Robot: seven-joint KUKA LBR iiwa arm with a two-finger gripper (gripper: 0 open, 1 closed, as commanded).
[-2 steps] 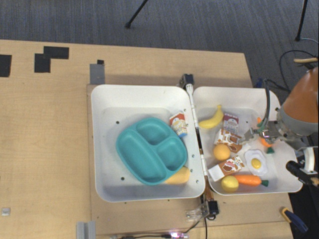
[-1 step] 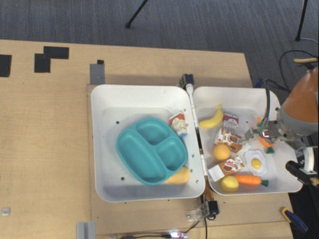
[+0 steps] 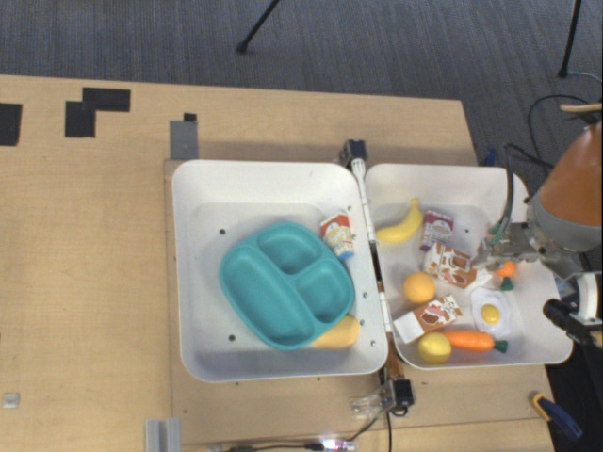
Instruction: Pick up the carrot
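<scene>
The carrot (image 3: 469, 341), orange with a green stem end, lies flat along the front of the right bin (image 3: 471, 179), between a lemon (image 3: 433, 347) and the bin's right corner. My gripper (image 3: 497, 245) hangs over the right side of that bin, reaching in from the right below the arm's orange band (image 3: 577, 185). It is well behind the carrot and apart from it. A small orange piece with a green tip (image 3: 507, 272) sits just under the gripper.
The right bin also holds a banana (image 3: 399, 227), an orange (image 3: 419, 287), a fried egg (image 3: 491, 313) and several small snack packets (image 3: 450, 265). The left bin (image 3: 203, 252) holds a teal divided plate (image 3: 285, 284), a packet (image 3: 337, 234) and a yellow item (image 3: 339, 333).
</scene>
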